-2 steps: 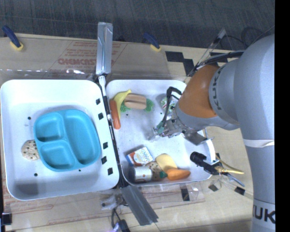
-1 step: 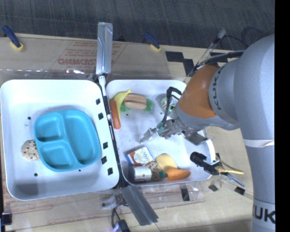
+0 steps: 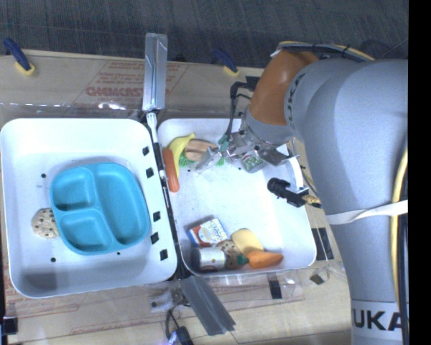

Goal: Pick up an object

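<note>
Jaws (image 3: 226, 153) sit low in right bin (image 3: 287, 192) near its back-left corner, beside banana (image 3: 179, 144); open or closed, cannot tell. Bin middle is bare floor. One hot dog (image 3: 172, 171) along left wall; one can (image 3: 210, 258), one carrot (image 3: 264, 260) crowd front edge. Left bin (image 3: 21, 142): one blue tray (image 3: 99, 207), one cookie (image 3: 44, 223).

Bright, even overhead light whitens both bins (image 3: 14, 192), shadows stay soft, and detail is slightly blurred.

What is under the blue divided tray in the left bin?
A cookie pokes out from beneath the blue tray's left edge, on the left bin floor. Whatever else lies beneath is hidden.
</note>
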